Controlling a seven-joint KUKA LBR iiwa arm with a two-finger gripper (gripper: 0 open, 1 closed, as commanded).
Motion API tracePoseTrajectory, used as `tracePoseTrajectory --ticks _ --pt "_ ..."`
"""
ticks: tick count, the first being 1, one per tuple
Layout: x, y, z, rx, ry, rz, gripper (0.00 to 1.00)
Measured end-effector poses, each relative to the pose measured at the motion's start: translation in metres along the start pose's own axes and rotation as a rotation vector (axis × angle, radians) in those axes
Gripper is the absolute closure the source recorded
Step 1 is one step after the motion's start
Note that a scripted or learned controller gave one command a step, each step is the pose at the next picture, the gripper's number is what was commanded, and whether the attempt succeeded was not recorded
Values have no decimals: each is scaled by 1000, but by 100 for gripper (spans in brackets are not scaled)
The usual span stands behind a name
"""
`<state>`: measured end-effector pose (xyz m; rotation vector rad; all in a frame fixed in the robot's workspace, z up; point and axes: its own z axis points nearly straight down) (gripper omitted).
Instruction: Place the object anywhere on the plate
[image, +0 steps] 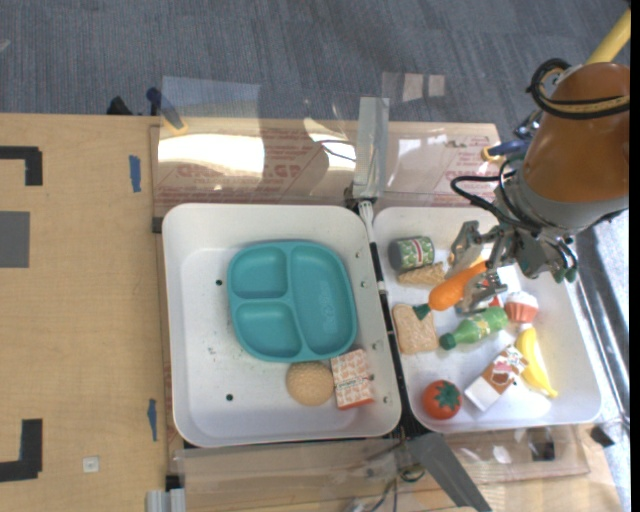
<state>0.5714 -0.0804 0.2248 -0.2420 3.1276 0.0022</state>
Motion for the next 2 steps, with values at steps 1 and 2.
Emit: tracePoseTrajectory --ticks 1,2 --pt "-64 65 1 -2 -3 61 100" --pt "-64 61 0 1 -4 67 0"
